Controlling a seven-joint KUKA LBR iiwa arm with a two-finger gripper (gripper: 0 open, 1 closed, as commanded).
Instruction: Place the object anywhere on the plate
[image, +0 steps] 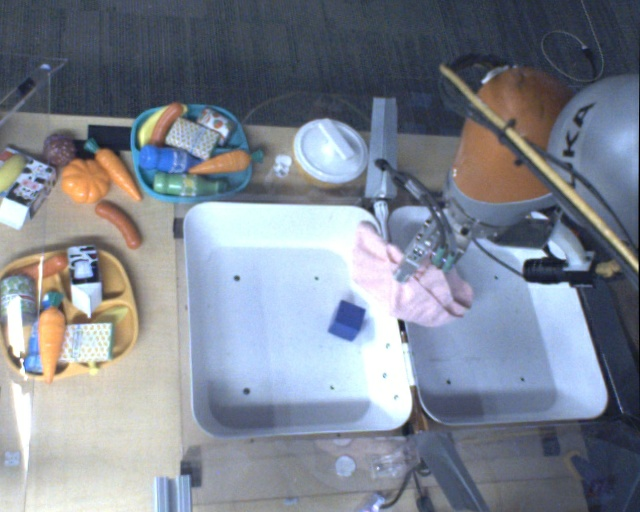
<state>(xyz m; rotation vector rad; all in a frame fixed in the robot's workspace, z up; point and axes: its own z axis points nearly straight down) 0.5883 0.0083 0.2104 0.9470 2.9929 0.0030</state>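
Reaching in from the right of the camera view, the grey arm (520, 140) with its orange band hangs over the divide between the two white bins. The jaws (425, 255) point down and left, sitting right at a pink cloth (415, 285) that drapes across the shared rims of the bins; the cloth is crumpled, with part of it in the left bin (250, 400) and part in the right bin (560, 390). The cloth touches the jaws, yet whether it is pinched between them cannot be told, and whether the jaws are open or closed cannot be told either, since the wrist and cables crowd that spot.

A small blue cube (347, 320) rests on the floor of the left bin, right of its centre and just beside the cloth's lower-left edge, apart from it.

On the worktop (150, 300) beyond the left bin stands a white round lidded container (330, 152). Farther left, a blue bowl (190, 150) holds toy food. A loose toy pumpkin (84, 180), carrot and sausage lie near it. At the far left, a yellow tray (120, 290) carries more toy food.
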